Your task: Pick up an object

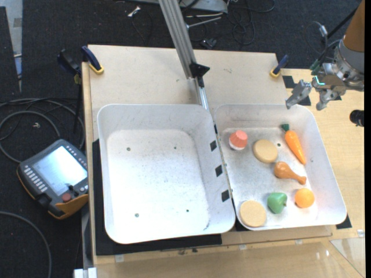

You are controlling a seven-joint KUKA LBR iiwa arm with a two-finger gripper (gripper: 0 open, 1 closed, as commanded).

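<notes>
Hovering gripper (310, 95) fingers spread beyond right bin (330, 172); carrot (295, 145) nearest.

arm (355, 45): cut off by right edge | pendant (55, 178): screen too small to read

The gripper (313, 94) is hovering over the bench just past the far right corner of the right bin (324, 155), its two fingers spread apart with nothing between them. In that bin are lying a carrot (295, 146), a pink-topped piece (237, 139), two tan discs (265, 151) (253, 212), a drumstick (287, 172), a green pepper (277, 201) and an orange (304, 198). The left bin (110, 155) is sitting alongside, touching it.
</notes>
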